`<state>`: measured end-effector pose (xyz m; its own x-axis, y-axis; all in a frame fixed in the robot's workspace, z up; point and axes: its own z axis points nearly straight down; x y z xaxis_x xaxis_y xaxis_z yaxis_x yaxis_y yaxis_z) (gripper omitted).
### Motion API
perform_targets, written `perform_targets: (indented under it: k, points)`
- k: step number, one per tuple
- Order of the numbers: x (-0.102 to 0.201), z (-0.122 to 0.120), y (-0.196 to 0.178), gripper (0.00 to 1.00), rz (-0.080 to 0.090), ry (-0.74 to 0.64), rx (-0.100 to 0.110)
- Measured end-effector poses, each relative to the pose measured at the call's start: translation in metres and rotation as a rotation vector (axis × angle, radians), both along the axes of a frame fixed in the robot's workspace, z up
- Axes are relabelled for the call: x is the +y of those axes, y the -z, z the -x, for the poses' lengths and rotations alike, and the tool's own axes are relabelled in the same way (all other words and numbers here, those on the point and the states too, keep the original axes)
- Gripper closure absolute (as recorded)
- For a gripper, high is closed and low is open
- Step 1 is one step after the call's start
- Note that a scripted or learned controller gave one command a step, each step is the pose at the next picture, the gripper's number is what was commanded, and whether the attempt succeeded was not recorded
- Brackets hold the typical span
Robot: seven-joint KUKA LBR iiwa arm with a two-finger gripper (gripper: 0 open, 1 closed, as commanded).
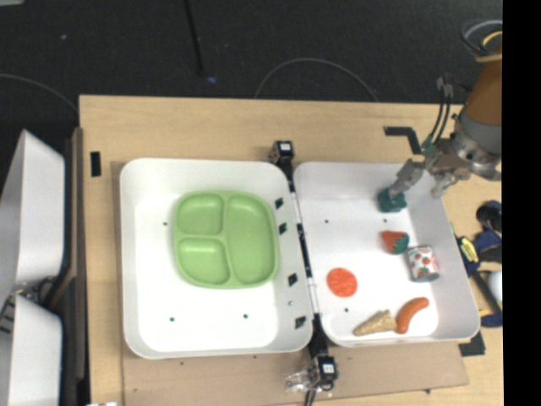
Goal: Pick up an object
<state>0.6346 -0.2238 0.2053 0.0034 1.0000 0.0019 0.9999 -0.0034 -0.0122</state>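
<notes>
nearest the lower edge of the right bin [439, 227] lie a tan cone-shaped piece [373, 323] and, just beside it, an orange sausage-shaped toy [412, 313]; their ends sit close, though whether they touch cannot be told. up from them a flat red-orange disc [342, 282] rests near the bin's inner wall. toward the right wall a small silver packet with red and green marks [423, 262] lies next to a red strawberry-like toy with a green top [395, 242], the two just beside each other. at the far end of this bin a teal object [390, 200] sits on the white floor. the gripper [396, 191] is directly over it, one grey finger [404, 178] slanting down to its top; how wide the fingers stand and whether they have hold of the teal object cannot be told. the grey arm with its orange band [484, 100] comes in from the right. the left bin [144, 311] holds a green three-compartment plate [226, 239], lying flat near its middle, well apart from the toys
</notes>
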Motion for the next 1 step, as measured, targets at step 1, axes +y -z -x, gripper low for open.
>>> perform_targets:
  k: [1]
  points:
    - [0.0006,-0.0032,-0.0097,0.0,0.004,-0.004,-0.014]
